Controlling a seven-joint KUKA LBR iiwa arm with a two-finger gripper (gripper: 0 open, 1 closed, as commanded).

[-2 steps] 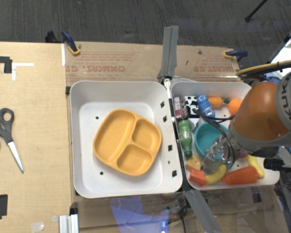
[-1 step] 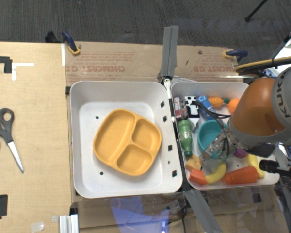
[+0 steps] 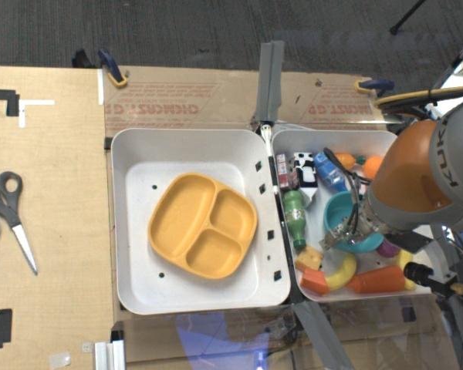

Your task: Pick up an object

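objects crowd the right bin (image 3: 386, 139); gripper (image 3: 341, 236) hangs at 3 o'clock over a teal bowl (image 3: 338, 210) beside a green bottle (image 3: 295, 216). fingers: cannot tell. yellow plate (image 3: 203, 224) fills the left bin (image 3: 127, 206).

You see smooth, slightly glossy plastic in the yellow divided plate (image 3: 204, 226) and both white bins (image 3: 131, 230) (the scissors (image 3: 15, 226) have metal blades), while the counter (image 3: 42, 206) looks like matt brown cardboard.

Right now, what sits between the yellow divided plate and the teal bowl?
In the camera view, the bins' touching rims and a green bottle lie between the yellow plate and the teal bowl.
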